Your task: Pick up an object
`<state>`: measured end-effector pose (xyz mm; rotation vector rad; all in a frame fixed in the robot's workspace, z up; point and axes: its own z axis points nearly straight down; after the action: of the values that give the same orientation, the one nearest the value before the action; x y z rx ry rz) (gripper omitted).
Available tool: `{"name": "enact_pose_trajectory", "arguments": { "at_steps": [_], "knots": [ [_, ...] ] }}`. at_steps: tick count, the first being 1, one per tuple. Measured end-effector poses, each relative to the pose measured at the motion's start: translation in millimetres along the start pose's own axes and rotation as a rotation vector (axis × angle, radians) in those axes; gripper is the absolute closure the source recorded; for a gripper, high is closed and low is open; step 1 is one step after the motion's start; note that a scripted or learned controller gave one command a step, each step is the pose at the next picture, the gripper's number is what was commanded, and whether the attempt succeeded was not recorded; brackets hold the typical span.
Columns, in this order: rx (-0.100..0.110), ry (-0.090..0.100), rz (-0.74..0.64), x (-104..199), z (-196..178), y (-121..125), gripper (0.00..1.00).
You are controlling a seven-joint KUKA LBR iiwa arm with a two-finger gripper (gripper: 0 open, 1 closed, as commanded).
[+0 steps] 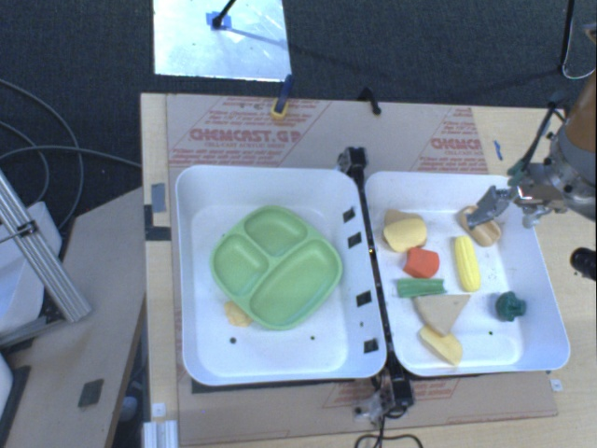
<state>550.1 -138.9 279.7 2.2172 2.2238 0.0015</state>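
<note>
The right bin (550, 329) holds several toy foods: a yellow corn cob (466, 262), a red piece (422, 263), a yellow-tan round piece (404, 231), a green bar (420, 287), a tan wedge (444, 312), a yellow piece (442, 345) and a dark green piece (509, 306). My gripper (508, 213) hangs over the bin's far right corner, open, with nothing between its fingers. Its left finger (483, 210) is just above a tan round piece (485, 233), which it partly hides.
The left bin (201, 343) holds a green divided plate (276, 267), with a small yellow item (237, 315) peeking out from under its near left edge. A black divider (364, 250) runs between the bins. A shiny sheet (219, 26) lies behind the bench.
</note>
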Motion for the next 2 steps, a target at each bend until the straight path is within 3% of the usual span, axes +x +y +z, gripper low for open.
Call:
{"name": "enact_pose_trajectory", "arguments": {
  "at_steps": [1,2],
  "knots": [
    [0.009,0.001,0.003,-20.2,114.2,5.1,0.0],
    [-0.004,0.003,-0.003,0.9,194.8,46.0,0.0]
  ]
}}
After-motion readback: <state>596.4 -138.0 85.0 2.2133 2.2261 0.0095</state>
